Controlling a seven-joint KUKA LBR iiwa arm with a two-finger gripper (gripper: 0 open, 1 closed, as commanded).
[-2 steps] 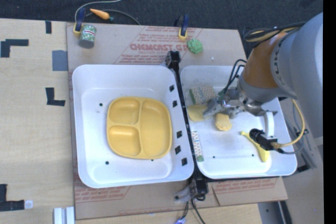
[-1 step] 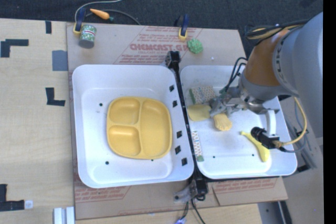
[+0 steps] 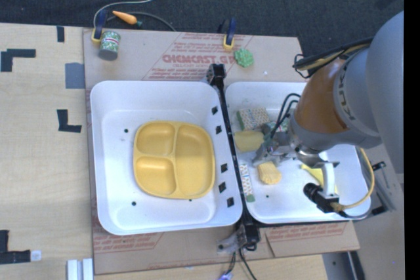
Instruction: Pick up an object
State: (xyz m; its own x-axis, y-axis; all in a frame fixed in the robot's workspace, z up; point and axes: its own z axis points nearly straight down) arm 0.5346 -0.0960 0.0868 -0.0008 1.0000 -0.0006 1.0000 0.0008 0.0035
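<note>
In the right bin [image 3: 289, 210] lie a yellow block [image 3: 247, 140], a pale yellow lump [image 3: 268, 174], a green-patterned packet [image 3: 253, 118] and a yellow piece [image 3: 316, 174] half hidden by the arm. My gripper [image 3: 268, 150] is low in this bin, just right of the yellow block and above the pale lump. The grey wrist and orange band [image 3: 318, 105] cover the bin's right half. I see nothing clearly held.
The left bin [image 3: 105, 141] holds a yellow divided plate [image 3: 174, 159]. On the cardboard behind the bins are a small can [image 3: 109, 44], an orange carrot toy [image 3: 125, 18], a green lump [image 3: 244, 58] and a clamp [image 3: 228, 42]. A black divider [image 3: 226, 141] separates the bins.
</note>
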